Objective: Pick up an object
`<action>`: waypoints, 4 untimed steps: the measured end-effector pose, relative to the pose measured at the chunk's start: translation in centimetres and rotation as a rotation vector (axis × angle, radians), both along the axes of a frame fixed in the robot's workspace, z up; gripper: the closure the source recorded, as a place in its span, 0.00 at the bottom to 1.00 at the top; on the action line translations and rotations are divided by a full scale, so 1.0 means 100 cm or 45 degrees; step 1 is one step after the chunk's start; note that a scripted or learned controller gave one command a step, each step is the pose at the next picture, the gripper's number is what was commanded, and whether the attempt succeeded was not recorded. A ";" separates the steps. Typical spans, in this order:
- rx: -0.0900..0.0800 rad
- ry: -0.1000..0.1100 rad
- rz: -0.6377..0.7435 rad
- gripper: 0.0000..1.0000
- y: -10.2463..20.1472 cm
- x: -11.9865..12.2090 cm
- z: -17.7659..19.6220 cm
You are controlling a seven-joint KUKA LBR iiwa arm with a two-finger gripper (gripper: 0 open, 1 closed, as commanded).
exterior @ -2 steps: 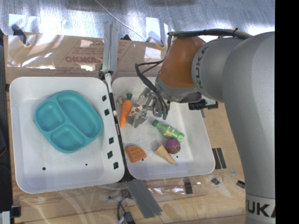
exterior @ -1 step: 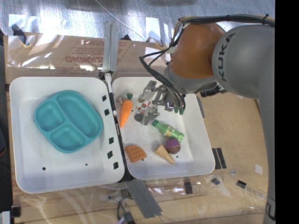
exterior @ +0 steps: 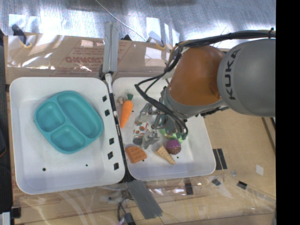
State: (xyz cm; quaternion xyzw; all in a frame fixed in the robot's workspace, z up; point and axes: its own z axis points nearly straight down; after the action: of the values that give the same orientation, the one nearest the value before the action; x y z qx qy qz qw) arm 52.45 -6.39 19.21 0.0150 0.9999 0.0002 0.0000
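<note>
Camera view from above gives me the arm (exterior: 225, 76) reaching in from the right over the right bin (exterior: 201, 165); left bin (exterior: 23, 172) holds a teal divided plate (exterior: 69, 121); my gripper (exterior: 152, 125) hangs low over the middle of the right bin, and I cannot tell how it is set; a toy carrot (exterior: 126, 111) lies at that bin's left side, an orange wedge (exterior: 136, 154) near its front left, an ice-cream cone (exterior: 165, 154) just right of that, touching a purple ball (exterior: 173, 146).
</note>
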 end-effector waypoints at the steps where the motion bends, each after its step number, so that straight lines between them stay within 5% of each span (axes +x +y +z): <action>1: 0.000 0.002 0.286 1.00 0.025 -0.040 0.000; 4: -0.001 -0.003 0.483 1.00 0.057 -0.040 0.011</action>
State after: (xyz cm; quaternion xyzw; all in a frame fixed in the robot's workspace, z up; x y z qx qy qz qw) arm 48.46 -0.70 20.29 -0.1739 0.9848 -0.0002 0.0013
